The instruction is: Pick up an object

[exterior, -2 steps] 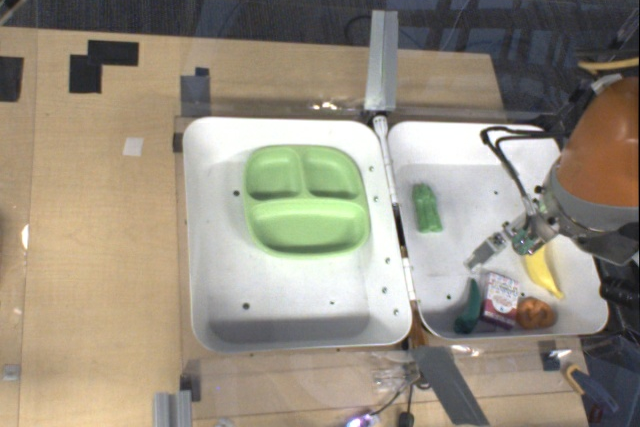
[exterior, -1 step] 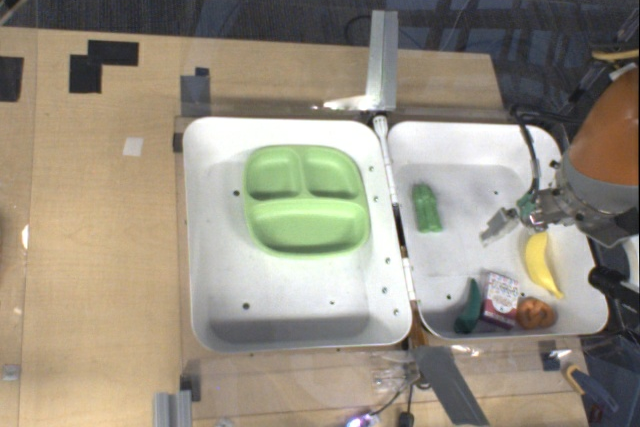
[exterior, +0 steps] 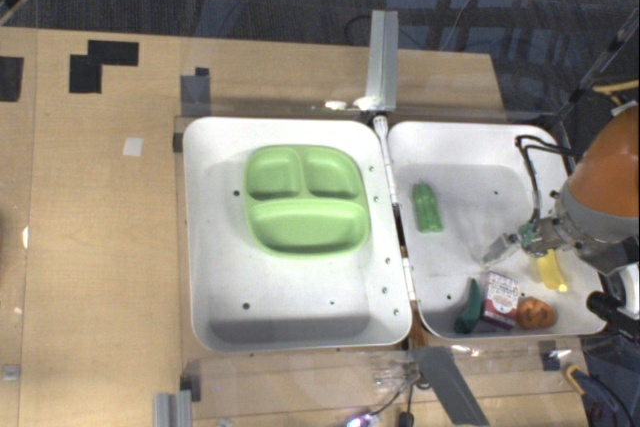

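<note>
Just one camera, fixed up above the bench [exterior: 90, 245], looking down at a slant on both bins [exterior: 215, 215] from fairly close.

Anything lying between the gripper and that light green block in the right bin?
No. In the camera view, bare white bin floor runs from the gripper to the light green block.

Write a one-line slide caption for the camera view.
Gripper low in right bin near yellow piece; green divided plate in left bin.

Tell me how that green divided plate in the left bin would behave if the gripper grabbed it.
The green divided plate looks like moulded plastic, so probably stiff and light. It lies flat, unlikely to roll or tip. Its smooth raised rim could slip between fingers.
</note>
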Tool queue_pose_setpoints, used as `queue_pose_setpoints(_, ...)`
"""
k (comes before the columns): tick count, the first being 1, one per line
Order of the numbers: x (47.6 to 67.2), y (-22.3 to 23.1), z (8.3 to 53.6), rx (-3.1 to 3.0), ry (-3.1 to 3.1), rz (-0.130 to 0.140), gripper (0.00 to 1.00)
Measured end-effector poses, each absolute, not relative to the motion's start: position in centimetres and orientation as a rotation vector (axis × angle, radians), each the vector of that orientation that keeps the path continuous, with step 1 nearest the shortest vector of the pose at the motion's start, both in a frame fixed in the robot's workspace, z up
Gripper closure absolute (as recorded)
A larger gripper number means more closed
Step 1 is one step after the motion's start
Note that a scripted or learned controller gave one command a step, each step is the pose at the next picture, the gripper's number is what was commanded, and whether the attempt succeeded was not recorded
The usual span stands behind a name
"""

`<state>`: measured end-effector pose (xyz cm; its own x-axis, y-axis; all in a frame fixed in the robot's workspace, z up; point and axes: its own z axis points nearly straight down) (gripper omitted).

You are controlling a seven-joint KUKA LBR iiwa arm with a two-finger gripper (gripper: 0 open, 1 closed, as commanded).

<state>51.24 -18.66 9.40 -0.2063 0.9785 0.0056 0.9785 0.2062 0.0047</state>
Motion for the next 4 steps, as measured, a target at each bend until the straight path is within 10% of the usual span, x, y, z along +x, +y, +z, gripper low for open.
queue_pose_setpoints(2,61.4,-19.8,16.9,-1.675,-2.664,-0.002,0.0)
queue_pose_setpoints(4,57.3,-20.6,15.2,-1.811,-2.569,-0.001,0.0)
